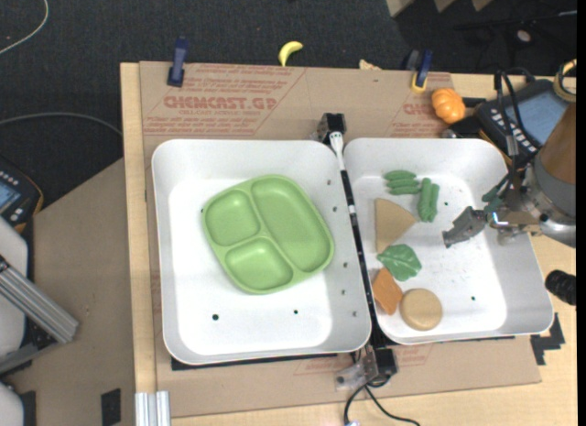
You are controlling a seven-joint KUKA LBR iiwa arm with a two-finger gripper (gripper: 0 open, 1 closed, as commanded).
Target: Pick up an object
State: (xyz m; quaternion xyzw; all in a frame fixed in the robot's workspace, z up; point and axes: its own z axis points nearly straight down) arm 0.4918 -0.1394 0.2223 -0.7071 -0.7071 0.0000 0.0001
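My gripper (469,223) hangs over the right part of the right bin (513,310), reaching in from the right, with nothing seen in it. To its left lie a tan wedge (394,221), two green pods (400,180) (428,199) and a green leafy piece (399,259). An orange piece (385,292) and a tan round piece (421,310) rest near the bin's front. The nearest things, the wedge and the right pod, sit apart from the gripper.
A green three-part plate (265,232) fills the middle of the left bin (183,323). An orange toy (448,104) and a yellow banana (290,51) lie beyond the bins on the board. Blue clamps (178,62) hold the board's far edge.
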